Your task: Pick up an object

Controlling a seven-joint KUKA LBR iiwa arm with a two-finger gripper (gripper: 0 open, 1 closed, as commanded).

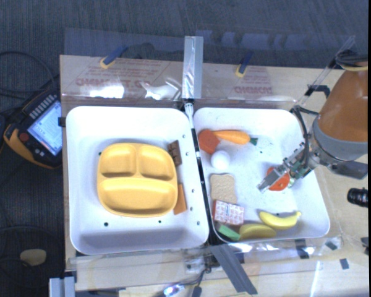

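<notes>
**Gripper down in right bin, over a red-orange object**

Near edge of right bin: green piece at 7 o'clock corner, yellow-green fruit just beside it, banana at 5 o'clock, touching or almost touching that fruit. Pink-and-white checked block just above the green piece, bread slice touching it on the far side.

My gripper is at 3 o'clock in the right bin, low over the floor, pointing toward 8 o'clock. A red-orange object sits right at the tips, partly hidden by the metal. Cannot tell if the gripper is spread or pressed together, or whether the object is between the tips or only under them.

Farther back: white ball near the divider, red round piece at 11 o'clock, carrot lying across just beside it, tip toward 3 o'clock.

Left bin: yellow divided plate centre, brown piece at its 2 o'clock edge, orange strip at its 4 o'clock edge.

Bench beyond both bins at 12 o'clock.
</notes>
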